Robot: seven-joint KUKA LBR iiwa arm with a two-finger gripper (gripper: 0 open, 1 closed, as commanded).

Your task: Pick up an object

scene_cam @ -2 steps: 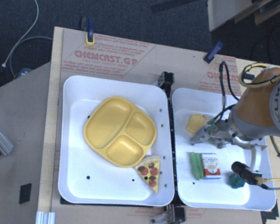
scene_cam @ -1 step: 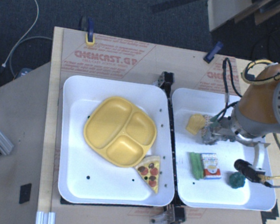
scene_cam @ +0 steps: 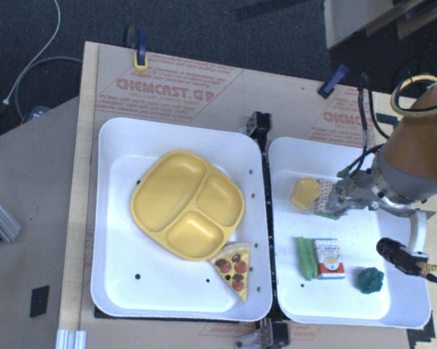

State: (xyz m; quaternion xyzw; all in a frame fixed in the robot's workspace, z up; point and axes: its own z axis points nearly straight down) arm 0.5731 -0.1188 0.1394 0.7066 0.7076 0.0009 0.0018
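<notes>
gripper (scene_cam: 329, 200) sits just beside the yellow block (scene_cam: 305, 194) in the right bin (scene_cam: 344, 312); can't tell its grip. divided plate (scene_cam: 188, 203) fills the left bin (scene_cam: 115, 220).

Bright even overhead light, soft shadows, sharp focus

Two white bins sit side by side on a brown cardboard sheet (scene_cam: 214, 88) printed with red lettering. The left bin (scene_cam: 107, 275) and right bin (scene_cam: 393, 311) meet along a dark seam. A blue-and-yellow clamp (scene_cam: 141, 50) grips the cardboard's far edge at left, another blue clamp (scene_cam: 332, 81) farther right. Dark carpet (scene_cam: 186, 4) lies beyond.
</notes>
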